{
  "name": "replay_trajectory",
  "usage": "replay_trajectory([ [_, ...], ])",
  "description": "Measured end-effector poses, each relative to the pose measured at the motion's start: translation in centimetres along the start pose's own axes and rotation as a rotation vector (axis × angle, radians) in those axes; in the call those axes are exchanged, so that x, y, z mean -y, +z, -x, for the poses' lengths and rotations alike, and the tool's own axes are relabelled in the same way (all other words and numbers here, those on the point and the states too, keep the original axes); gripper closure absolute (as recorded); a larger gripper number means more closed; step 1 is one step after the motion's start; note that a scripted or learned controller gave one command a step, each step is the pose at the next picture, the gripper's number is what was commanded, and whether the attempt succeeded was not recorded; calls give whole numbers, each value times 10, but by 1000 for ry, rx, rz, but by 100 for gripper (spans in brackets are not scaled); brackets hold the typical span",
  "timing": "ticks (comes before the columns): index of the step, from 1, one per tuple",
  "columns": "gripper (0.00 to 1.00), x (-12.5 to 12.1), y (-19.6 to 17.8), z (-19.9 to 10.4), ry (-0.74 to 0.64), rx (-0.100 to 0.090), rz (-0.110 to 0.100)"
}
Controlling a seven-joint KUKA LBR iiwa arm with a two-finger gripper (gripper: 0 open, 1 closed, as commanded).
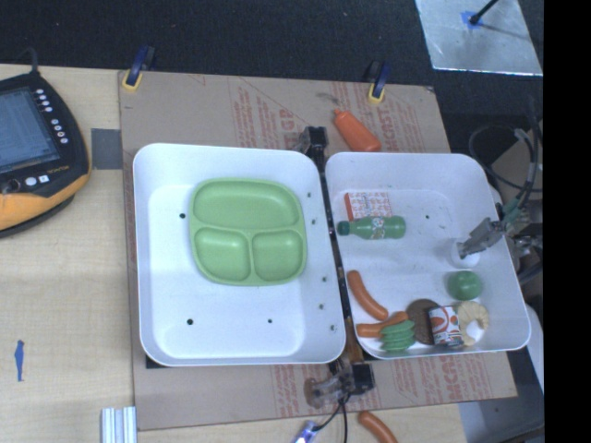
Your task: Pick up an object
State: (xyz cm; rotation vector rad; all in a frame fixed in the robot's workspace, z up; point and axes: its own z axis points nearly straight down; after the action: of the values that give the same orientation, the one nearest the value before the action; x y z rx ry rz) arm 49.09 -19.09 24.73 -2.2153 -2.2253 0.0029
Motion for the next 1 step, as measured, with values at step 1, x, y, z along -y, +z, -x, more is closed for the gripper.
replay_trajectory([
  [1, 0, -7, 95, 21, -1, 0, -2],
])
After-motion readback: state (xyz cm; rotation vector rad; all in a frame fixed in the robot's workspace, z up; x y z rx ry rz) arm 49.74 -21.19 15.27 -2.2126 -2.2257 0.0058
